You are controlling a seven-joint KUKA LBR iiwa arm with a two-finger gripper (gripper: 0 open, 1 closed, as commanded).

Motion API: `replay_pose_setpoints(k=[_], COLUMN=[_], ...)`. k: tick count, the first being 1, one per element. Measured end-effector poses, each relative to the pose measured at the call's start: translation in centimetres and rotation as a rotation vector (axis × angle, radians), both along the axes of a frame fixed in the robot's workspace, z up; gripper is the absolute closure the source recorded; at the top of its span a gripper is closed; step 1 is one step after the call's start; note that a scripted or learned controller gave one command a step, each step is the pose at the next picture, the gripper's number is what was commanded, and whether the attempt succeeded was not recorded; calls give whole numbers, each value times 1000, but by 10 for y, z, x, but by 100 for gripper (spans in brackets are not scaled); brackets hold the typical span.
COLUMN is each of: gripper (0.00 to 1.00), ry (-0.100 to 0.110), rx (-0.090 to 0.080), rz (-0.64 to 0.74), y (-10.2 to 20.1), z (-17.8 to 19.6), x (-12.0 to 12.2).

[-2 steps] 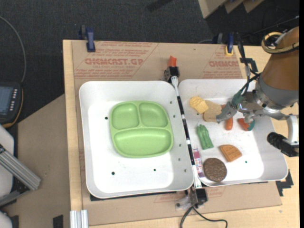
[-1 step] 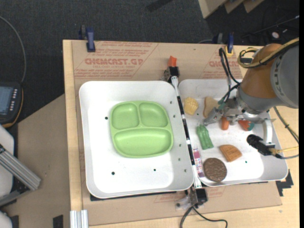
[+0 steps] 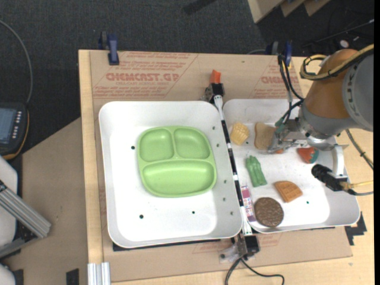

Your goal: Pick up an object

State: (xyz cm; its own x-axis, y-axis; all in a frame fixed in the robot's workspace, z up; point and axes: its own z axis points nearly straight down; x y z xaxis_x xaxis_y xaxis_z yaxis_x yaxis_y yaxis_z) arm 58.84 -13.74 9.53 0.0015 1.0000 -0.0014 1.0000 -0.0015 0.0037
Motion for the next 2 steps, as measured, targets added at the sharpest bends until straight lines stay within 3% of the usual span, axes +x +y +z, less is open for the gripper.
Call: replay_pose_setpoints(k=[1,2], gripper=[100,100], ry=[-12,3], rx=[1,2], rz=[6,7], y=[45,99], z=[167,136], x=[-54,-29])
